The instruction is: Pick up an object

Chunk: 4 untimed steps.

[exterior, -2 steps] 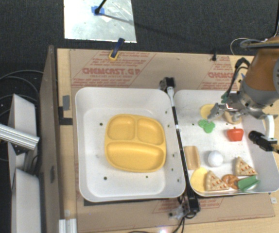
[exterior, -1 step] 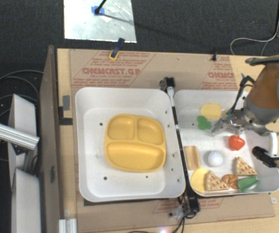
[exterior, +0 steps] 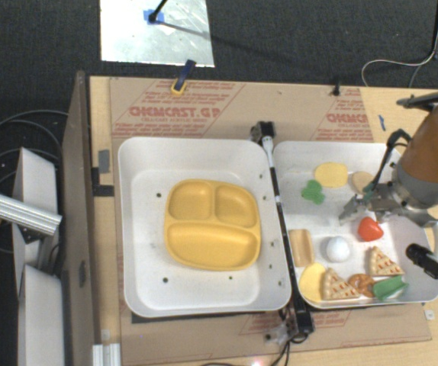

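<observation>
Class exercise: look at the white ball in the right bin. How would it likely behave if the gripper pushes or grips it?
The white ball looks round and smooth, so a push would probably roll it. Its curved surface may slip from the fingers. The red piece and waffle wedge nearby might stop it.

We see a yellow divided tray point(exterior: 211, 225) in the left bin point(exterior: 143, 204). In the right bin point(exterior: 295, 170) our hand point(exterior: 365, 203) hangs just above a red piece point(exterior: 369, 229), with a white ball point(exterior: 336, 248), green piece point(exterior: 313, 191) and waffle wedges point(exterior: 342, 287) nearby.
</observation>
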{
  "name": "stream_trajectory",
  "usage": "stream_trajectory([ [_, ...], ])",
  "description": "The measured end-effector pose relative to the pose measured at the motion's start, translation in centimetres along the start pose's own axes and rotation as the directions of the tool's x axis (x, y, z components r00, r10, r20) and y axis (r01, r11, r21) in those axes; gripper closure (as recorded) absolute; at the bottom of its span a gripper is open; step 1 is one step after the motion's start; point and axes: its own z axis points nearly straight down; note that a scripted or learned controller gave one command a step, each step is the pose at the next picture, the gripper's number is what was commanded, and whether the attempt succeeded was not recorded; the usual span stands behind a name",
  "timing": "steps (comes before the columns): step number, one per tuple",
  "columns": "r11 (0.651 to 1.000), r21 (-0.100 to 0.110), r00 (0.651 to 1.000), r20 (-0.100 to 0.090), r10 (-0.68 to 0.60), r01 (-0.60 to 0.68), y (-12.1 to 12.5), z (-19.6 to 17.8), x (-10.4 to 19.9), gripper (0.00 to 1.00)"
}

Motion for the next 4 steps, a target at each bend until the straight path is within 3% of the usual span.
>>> stream_trajectory([
  [1,1.0,0.001,1.0,0.0,0.001,-0.001,-3.1,2.4,-1.7,0.0],
  [2,1.0,-0.005,1.0,0.001,-0.001,0.001,-2.8,1.3,-1.6,1.0],
  [3,1.0,-0.016,1.0,0.012,-0.006,0.006,-1.2,2.3,7.9,1.0],
  [4,1.0,-0.015,1.0,-0.002,-0.014,0.014,3.4,-8.2,16.3,1.0],
])
